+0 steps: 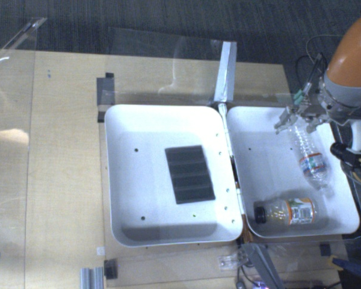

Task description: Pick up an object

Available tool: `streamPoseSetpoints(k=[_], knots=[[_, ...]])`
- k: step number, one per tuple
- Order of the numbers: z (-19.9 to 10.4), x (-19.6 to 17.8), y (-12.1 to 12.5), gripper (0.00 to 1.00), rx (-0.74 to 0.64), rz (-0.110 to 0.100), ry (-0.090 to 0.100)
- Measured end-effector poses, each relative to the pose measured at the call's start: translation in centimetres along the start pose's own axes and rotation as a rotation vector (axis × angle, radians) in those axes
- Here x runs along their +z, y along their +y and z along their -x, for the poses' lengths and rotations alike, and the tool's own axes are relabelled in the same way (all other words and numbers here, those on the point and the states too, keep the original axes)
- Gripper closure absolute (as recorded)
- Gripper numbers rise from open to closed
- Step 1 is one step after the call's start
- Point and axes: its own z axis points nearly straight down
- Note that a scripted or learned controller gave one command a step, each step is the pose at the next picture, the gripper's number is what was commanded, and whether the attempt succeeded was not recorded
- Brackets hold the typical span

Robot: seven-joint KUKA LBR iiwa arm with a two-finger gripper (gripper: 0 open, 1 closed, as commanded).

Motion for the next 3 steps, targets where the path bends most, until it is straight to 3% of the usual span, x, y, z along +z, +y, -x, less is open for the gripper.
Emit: streamPoseSetpoints(k=[1,2,3], knots=[[5.3,5.7,-0.9,0.0,-0.206,0.008,-0.006],[5.7,11.4,-0.5,0.0,-0.274,0.009,-0.005],[5.6,10.1,-0.2,1.0,-0.275,0.017,-0.006]])
